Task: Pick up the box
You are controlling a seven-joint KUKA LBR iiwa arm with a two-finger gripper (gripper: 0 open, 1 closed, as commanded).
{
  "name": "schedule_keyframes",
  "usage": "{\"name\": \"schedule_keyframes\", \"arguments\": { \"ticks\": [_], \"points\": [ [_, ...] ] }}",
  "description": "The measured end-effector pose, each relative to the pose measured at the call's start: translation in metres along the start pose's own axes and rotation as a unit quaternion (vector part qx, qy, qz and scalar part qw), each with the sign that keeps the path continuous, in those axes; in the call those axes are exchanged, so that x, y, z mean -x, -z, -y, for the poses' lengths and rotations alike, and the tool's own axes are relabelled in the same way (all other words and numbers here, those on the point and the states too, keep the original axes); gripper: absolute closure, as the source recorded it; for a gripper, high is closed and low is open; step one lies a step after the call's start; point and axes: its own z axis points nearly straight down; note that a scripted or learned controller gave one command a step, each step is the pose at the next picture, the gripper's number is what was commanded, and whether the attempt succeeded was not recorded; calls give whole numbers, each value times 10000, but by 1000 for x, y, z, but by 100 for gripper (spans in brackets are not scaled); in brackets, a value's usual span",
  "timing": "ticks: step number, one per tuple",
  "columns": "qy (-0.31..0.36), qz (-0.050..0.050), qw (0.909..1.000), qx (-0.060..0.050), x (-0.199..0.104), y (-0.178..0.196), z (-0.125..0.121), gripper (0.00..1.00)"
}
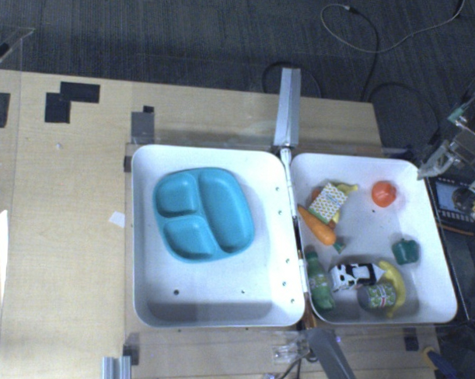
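Observation:
The box (328, 202) is small, with a yellow, green and white check pattern. It lies tilted in the upper left part of the right bin (423, 222), leaning against a yellow item behind it. An orange carrot (317, 226) lies just below it. My gripper (446, 156) hovers at the far right, over the right bin's upper right corner, well away from the box and with nothing visibly held.
The right bin also holds a red tomato (383, 194), a green pepper (406, 251), a banana (395, 281), a black-and-white cow toy (352, 276), a green bottle (320, 282) and a can (376, 298). A blue divided plate (205, 213) lies in the left bin (218, 305).

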Motion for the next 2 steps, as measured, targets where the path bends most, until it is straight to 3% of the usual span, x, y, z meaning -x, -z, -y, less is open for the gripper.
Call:
{"name": "schedule_keyframes", "arguments": {
  "ticks": [1,2],
  "points": [
    [-844,3,9964,-19,8,-95,75,0],
    [-1047,0,9945,-5,16,-13,43,0]
  ]
}}
